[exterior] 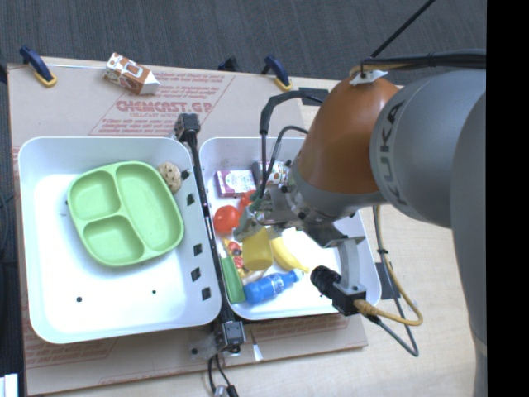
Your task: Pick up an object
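We saw the arm [388,147] reaching in over the right bin [216,151], its orange band and grey wrist covering much of that bin's far right side. The gripper [263,209] hung low among the clutter near the bin's middle; we could not tell how its tool stood, as the wrist hid it. Just beside it lay a red tomato [226,218] toward the bin's left wall, a yellow block [258,251] and a banana [288,255] nearer the front edge, and a blue bottle [271,286] at the front. A small pink-and-white packet [234,180] sat toward the far left corner. In the left bin [50,304] a green divided plate [124,213] rested toward the far side, with a cookie [171,174] near the far right corner. A small carton [130,73] lay on the board [165,106] beyond the bins.
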